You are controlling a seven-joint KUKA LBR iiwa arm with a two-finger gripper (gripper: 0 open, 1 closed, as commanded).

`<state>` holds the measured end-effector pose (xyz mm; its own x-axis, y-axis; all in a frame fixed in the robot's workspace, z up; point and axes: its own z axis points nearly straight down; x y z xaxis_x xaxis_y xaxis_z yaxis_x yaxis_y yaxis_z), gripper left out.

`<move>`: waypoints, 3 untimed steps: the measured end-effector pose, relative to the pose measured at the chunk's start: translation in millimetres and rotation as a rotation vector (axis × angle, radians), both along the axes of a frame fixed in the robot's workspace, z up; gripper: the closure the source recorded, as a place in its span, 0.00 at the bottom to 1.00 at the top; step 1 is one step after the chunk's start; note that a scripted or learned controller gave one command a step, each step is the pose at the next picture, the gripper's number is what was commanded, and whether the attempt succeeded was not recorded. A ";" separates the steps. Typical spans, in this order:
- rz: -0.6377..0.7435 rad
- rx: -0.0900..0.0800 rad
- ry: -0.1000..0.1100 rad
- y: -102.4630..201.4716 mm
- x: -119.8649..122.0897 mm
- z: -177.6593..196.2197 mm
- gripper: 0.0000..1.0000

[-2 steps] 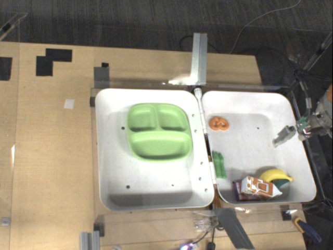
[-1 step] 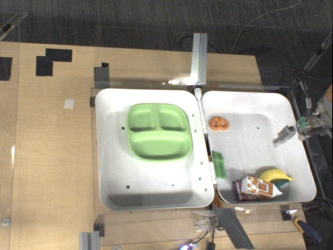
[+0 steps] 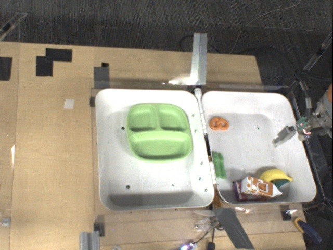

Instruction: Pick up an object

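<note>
The right bin (image 3: 250, 105) holds an orange pretzel-shaped toy (image 3: 219, 123) near its far left corner. A green oblong piece (image 3: 219, 165) lies along its left wall. A brown and white carton (image 3: 257, 188) and a yellow banana (image 3: 276, 177) lie together at its near right. My gripper (image 3: 285, 134) hangs at the right side of this bin, above bare floor, well apart from every object. Nothing is seen in its grasp.
The left bin (image 3: 112, 181) bears a green divided plate (image 3: 158, 130) in its middle. A metal post (image 3: 199, 59) stands behind the wall between the bins. Cables and arm hardware (image 3: 315, 120) crowd the right edge.
</note>
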<state>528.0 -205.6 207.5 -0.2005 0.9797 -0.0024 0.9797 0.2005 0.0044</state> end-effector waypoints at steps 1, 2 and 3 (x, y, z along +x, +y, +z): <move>0.007 -0.002 -0.006 0.7 2.2 11.6 1.00; 0.007 -0.002 -0.006 0.7 2.1 11.6 0.00; 0.257 -0.001 0.000 0.6 17.7 -24.4 0.00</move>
